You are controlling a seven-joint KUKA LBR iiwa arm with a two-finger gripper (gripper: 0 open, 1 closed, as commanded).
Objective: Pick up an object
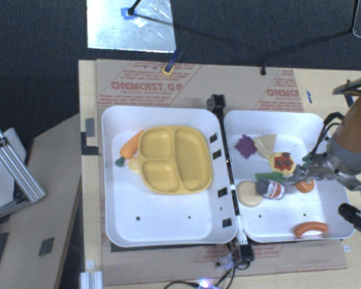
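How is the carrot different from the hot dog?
The carrot lies in the left bin, slanted and touching the yellow tray; the hot dog lies in the right bin, nearly level and touching nothing. The carrot tapers to a green end; the hot dog is rounded at both ends. Both are orange toy foods, long and thin.

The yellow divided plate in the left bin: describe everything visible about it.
The yellow divided plate looks like smooth moulded plastic, rounded at the corners, with three compartments: two smaller ones on the left and one long one on the right. It lies flat in the left bin, turned slightly askew. A toy carrot lies against its upper-left rim.
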